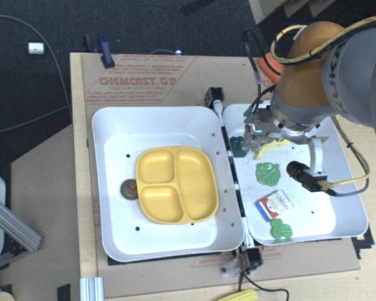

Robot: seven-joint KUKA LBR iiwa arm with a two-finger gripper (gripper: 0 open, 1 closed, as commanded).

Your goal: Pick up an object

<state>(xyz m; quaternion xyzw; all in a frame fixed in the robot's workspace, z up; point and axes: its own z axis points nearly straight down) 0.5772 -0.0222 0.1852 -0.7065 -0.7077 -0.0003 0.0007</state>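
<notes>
- Two shallow white bins side by side on the bench: left bin (106, 143) bearing a yellow divided plate (175, 185) with a small brown round piece (129, 189) touching its left edge; right bin (344, 218) bearing the small things.
- In the right bin: a green leafy toy (267, 173) near the middle, a small red, white and blue packet (274, 204) nearer, a second green lump (281, 230) at the near edge, a yellow piece (272, 145) half hidden under the wrist, and a dark teal thing (237, 146) against the left wall.
- Arm reaching in from the right, orange band above the wrist; gripper (258, 132) low over the far left part of the right bin, just above the yellow piece and beside the teal thing.
- Whether open or closed: cannot tell, hidden beneath the wrist; nothing seen held.
- Likely target, judging by position: the yellow piece or the teal thing; not certain which.
- Handling, as a judgement: all look like light plastic toys, stiff enough to pinch, smooth and apt to slide or squirt out.
- Best hold across the narrow middle of the piece; teal thing awkward, being tight against the bin wall.
- Packet flat and thin, hard to get under.
</notes>
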